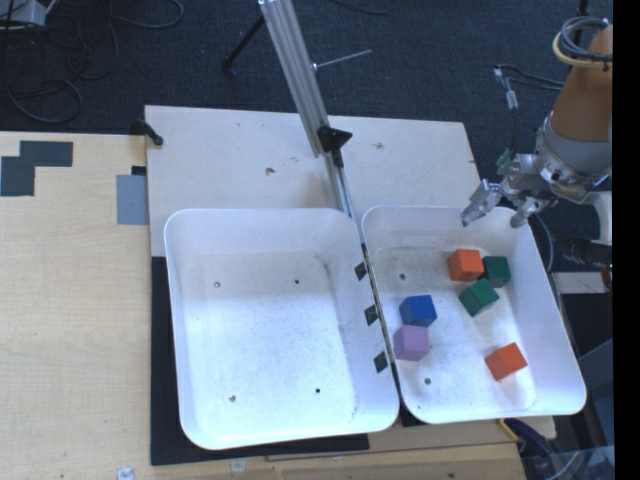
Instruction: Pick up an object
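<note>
Arm: grey KUKA arm [580,118] with an orange band, reaching in from 3 o'clock; its wrist sits over the upper right corner of the right bin
Gripper: two-finger gripper [496,212] hanging above the far rim of the right bin, at about 1 o'clock from the bin's middle; its fingers stand spread apart with nothing between them
Right bin: shallow white bin [560,378] holding six blocks; it touches the left bin along their shared edge
Left bin: shallow white bin [190,368] at 9 o'clock from the right bin
Orange cube, upper: orange cube [465,264] just below the gripper, at 6 o'clock from it; it touches a dark green cube [497,269] at its 3 o'clock
Second green block: green cube [479,296] tilted, just at 6 o'clock from the upper pair
Blue cube: blue cube [418,310] near the bin's middle, at 9 o'clock from the tilted green cube
Purple cube: purple cube [411,342] touching the blue cube at its 6 o'clock
Orange cube, lower: second orange cube [506,361] alone toward 5 o'clock in the bin, well apart from the others
Rail: slanted aluminium rail [300,78] running from 12 o'clock down to the seam between the bins
</note>
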{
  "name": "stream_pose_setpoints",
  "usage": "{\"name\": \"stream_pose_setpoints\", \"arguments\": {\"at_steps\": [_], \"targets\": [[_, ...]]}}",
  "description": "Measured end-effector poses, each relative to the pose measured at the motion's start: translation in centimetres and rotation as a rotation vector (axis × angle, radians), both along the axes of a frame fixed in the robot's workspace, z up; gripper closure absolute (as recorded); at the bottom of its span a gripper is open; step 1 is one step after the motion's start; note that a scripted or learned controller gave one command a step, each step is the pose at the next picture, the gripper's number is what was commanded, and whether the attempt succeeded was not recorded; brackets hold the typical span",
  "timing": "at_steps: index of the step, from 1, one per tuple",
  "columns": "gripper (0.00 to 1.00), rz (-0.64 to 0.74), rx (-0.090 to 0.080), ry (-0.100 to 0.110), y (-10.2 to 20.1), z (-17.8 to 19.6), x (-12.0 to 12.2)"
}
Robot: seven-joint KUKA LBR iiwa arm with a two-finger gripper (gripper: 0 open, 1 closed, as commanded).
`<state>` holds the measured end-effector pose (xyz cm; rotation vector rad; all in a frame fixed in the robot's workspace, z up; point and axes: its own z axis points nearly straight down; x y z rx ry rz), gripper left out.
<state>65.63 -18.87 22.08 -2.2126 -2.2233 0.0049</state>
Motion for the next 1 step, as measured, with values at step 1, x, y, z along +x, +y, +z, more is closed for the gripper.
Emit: {"name": "stream_pose_setpoints", "arguments": {"at_steps": [1], "targets": [[0.0,-0.005,-0.011,-0.022,1.34,-10.47,-3.9]]}}
